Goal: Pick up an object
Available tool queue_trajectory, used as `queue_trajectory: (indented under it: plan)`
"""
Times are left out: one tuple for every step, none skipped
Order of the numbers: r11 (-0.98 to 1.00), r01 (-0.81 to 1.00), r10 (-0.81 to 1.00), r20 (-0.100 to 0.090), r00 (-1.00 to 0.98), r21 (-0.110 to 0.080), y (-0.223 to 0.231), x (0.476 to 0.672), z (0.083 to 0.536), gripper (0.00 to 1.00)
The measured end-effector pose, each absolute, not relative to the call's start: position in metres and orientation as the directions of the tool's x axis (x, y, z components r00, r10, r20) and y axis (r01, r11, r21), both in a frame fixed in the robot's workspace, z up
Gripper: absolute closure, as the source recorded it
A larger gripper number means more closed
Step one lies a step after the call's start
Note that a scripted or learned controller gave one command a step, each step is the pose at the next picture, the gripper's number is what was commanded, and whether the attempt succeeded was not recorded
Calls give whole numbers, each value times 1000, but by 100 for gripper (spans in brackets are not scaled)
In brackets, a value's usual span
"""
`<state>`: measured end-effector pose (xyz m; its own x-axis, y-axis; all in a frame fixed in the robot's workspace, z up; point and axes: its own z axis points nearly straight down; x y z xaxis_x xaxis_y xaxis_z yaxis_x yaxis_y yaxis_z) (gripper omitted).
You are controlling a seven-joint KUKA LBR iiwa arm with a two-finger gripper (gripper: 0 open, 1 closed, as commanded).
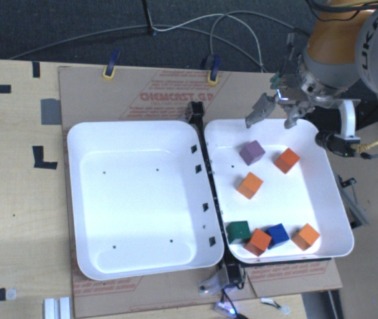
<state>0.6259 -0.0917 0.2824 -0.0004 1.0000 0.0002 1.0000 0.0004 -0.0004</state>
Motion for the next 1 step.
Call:
queue_trajectory:
  plan:
    - [-2,1000,1000,1,2,-14,-124,618,90,0]
